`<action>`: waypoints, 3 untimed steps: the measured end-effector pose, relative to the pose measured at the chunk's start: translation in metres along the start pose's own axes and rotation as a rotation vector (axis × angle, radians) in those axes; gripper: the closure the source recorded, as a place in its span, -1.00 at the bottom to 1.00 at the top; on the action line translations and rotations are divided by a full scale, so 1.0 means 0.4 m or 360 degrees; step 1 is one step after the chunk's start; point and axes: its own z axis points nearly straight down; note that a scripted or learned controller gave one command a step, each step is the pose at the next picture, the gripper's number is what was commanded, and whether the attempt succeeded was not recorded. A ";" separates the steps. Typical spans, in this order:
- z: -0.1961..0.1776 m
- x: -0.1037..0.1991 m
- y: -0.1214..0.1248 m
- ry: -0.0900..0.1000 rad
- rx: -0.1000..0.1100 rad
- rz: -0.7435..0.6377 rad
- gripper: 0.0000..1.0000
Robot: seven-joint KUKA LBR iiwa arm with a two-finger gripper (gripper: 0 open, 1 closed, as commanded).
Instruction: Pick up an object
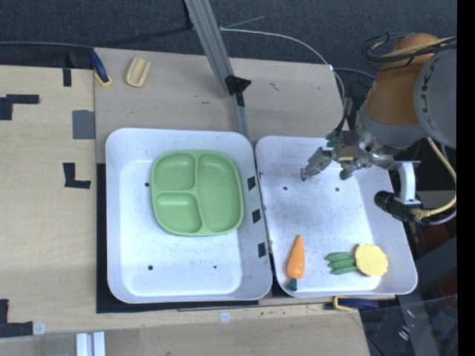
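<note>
A toy carrot (296, 256) lies at the right bin's (312, 213) front edge, a yellow flower piece (370, 259) with green stem near the front right corner. The gripper (326, 170) hangs spread and bare over the bin's back. The left bin holds a green divided plate (197, 193). The wooden worktop (44, 213) bears black tape marks.

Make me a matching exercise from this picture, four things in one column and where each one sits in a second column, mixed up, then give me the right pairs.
Things:
1. green divided plate
2. toy carrot
3. yellow flower-shaped toy
4. gripper

Places:
A. near right corner of the right bin
B. above the far part of the right bin
C. in the left bin
D. near edge of the right bin, close to the divide between the bins

Pairs: 1-C, 2-D, 3-A, 4-B
</note>
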 end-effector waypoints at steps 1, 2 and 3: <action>0.000 0.000 0.000 0.0000 -0.0001 0.0000 -1.00; 0.113 -0.012 -0.007 -0.0002 0.0007 0.0003 -1.00; 0.247 0.014 -0.021 0.0000 0.0009 0.0002 -1.00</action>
